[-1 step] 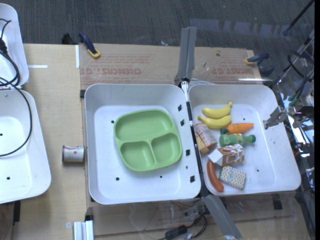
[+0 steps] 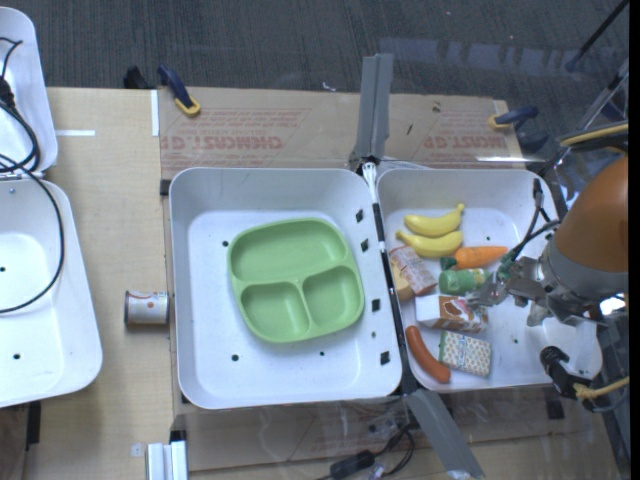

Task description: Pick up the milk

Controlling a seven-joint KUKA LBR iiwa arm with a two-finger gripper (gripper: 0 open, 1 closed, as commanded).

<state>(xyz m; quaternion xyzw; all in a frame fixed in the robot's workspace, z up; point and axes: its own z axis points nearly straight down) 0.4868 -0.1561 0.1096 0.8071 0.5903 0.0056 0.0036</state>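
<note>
- Camera view: two white bins side by side on bench [image 2: 110, 148].
- Left bin [image 2: 200, 298] holding green divided plate [image 2: 296, 280], tilted a little.
- Right bin [image 2: 520, 193] holding the food heap: bananas [image 2: 433, 233] toward the back, orange carrot [image 2: 482, 256] just right of them, green item [image 2: 460, 279] below carrot, brown wrapped packet [image 2: 412, 271] by the left wall.
- Milk [image 2: 452, 312], small white carton with red-brown print, lying mid-bin, just beside tool [image 2: 497, 288].
- Red sausage [image 2: 428, 354] front left, patterned green-white packet [image 2: 466, 353] right of it.
- Tool low over right bin, at carton's upper right; finger gap not readable, grasp cannot be told.
- Small can [image 2: 146, 308] lying on bench left of left bin.
</note>
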